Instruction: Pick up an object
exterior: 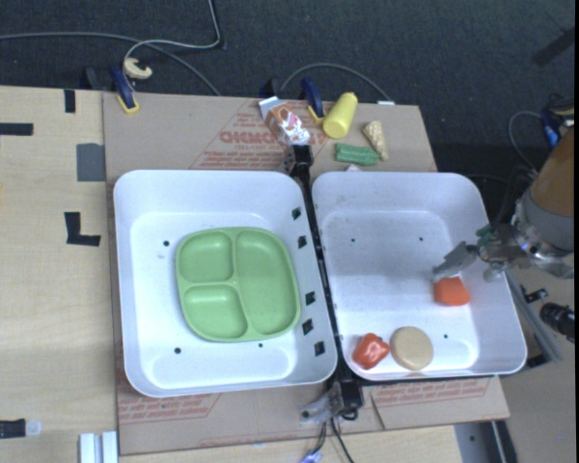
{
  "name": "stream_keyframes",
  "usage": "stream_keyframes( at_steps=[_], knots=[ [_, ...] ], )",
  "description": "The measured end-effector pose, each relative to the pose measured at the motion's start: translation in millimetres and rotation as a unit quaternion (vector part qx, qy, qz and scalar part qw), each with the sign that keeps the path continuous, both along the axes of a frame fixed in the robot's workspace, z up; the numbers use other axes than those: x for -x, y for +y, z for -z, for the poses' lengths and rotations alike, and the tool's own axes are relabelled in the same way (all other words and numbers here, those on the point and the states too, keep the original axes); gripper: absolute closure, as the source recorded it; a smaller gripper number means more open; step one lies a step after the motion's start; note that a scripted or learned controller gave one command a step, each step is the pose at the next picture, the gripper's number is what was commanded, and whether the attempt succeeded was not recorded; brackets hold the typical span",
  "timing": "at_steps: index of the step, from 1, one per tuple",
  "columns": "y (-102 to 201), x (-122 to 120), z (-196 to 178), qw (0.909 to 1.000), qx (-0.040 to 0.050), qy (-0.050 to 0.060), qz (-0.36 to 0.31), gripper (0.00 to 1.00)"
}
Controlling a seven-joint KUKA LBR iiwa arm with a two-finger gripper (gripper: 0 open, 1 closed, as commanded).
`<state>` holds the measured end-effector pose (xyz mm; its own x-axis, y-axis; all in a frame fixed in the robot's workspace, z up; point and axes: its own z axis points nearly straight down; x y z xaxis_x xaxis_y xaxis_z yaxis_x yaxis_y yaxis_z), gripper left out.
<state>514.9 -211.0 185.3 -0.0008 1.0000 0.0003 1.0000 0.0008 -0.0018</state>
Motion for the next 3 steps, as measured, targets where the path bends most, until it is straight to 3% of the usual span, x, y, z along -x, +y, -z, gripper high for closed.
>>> stream_keyframes(
  at_steps=[1,2,3],
  knots=[
    [-12,-22,98,1.0000,0.0007,-0.003,0.000,0.00],
    [-13,-22,88,1.0000,0.0027,-0.005,0.000,1.00],
    [59,-72,99,1.0000,0.0001,-0.004,-0.001,1.00]
  ],
)
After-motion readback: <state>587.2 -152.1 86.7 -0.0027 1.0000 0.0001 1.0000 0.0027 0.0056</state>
